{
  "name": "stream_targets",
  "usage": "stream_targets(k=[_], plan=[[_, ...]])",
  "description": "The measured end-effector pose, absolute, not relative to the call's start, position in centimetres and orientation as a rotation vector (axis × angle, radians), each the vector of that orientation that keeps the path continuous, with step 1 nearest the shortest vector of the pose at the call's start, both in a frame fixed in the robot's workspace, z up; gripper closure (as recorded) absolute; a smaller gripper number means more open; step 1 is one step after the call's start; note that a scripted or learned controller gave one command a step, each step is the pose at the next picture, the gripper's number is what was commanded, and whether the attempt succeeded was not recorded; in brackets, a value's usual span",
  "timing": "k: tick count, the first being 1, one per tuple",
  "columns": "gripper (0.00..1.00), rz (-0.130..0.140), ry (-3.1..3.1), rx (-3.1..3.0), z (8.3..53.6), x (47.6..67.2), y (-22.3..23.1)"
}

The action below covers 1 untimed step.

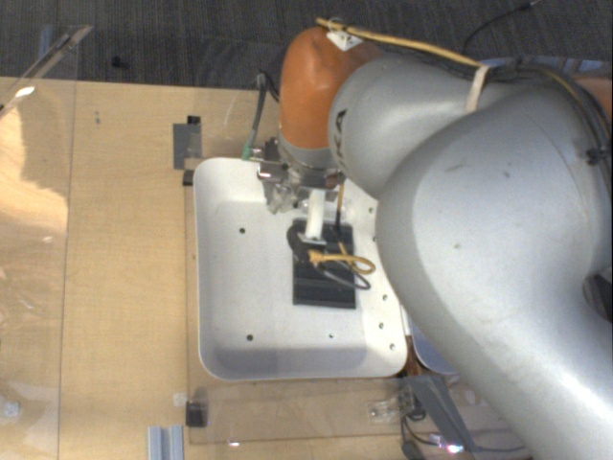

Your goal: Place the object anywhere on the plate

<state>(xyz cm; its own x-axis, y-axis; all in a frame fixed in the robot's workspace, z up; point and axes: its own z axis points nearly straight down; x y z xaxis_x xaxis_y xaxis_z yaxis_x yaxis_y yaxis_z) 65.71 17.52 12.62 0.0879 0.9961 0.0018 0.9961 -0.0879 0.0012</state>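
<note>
Camera view shows us the pincer [285,197] over the white bin [239,295], near its 12 o'clock edge. We cannot tell if it is open or closed. The big grey arm [479,218] covers everything toward 3 o'clock, so we cannot tell which way the object lies from the pincer.

Floor: dark grey carpet [172,17] along the top edge, with a thin cable [498,22] lying on it. Worktop [124,286]: pale wood. Clear panel [38,209] at left, showing bright glare. Black bracket [189,142] fixed to the worktop.
</note>
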Motion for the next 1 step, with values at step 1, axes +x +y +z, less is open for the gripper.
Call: stream_targets(k=[1], plan=[[1.00, -0.005, -2.261, -2.181, 10.22, 56.86, 23.59]])
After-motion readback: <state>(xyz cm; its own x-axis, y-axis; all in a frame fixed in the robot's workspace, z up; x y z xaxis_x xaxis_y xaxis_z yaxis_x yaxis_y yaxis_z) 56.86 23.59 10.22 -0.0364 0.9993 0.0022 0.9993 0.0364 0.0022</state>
